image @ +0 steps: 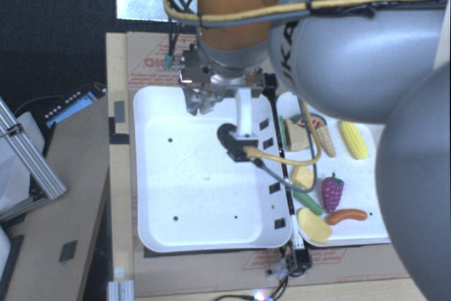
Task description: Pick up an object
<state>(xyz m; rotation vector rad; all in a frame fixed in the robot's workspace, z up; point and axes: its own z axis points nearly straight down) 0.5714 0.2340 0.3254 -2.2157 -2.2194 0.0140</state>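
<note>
Above the far edge of the left bin (190, 183) hang the jaws. Open or closed cannot be told from this view.

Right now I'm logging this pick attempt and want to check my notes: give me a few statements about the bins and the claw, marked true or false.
1. The corn cob lies in the view's right bin. True.
2. The claw is over the view's left bin. True.
3. The purple grapes are in the claw. False: they lie in the right bin, apart from it.
4. The orange-red toy lies beyond the corn cob. False: it lies nearer the camera.
</note>
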